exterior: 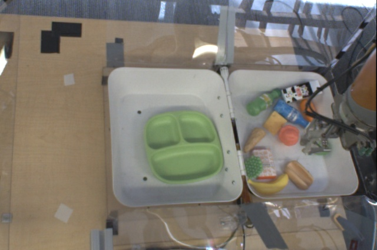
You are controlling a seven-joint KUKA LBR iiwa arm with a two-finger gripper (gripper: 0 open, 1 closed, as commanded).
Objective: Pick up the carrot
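The carrot (308, 108) shows as a small orange piece near the back right of the right bin (339, 184), partly covered by the arm's cables. It lies between a blue can (291, 114) and the arm. My gripper (317, 142) hangs low over the right bin's right half, in front of the carrot and just right of a round red toy (288, 135). Nothing can be seen held in it.
The right bin also holds a green bottle (263, 102), a cow-print box (296, 92), a yellow block (274, 122), a tan wedge (254, 139), a banana (269, 185) and a bun (299, 175). A green divided plate (184, 145) lies in the left bin (126, 125).
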